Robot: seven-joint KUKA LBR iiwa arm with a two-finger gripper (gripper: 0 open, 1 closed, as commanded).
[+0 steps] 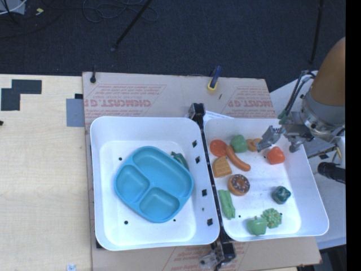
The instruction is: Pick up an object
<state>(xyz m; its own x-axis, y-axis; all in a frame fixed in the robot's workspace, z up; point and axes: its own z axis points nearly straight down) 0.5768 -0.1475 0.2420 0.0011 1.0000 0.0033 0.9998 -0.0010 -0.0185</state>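
My gripper [281, 142] hangs over the upper right part of the right bin [316, 199], with the grey arm and its orange band reaching in from the right. Its two fingers [268, 139] stand apart, so it is open. A red-orange round toy [276, 156] lies just below and between the fingertips, on the bin floor as far as I can tell. To the left lie a green pepper [238, 143], a red tomato [218, 147], an orange carrot-like piece [239, 161] and a small orange bit [254, 144].
The right bin also holds an orange waffle piece [221, 167], a donut [238, 184], a green cucumber [227, 203], a dark green lump [281, 194], broccoli [272, 216] and a green fruit [256, 226]. In the left bin [104, 134] sits a blue divided plate [153, 183].
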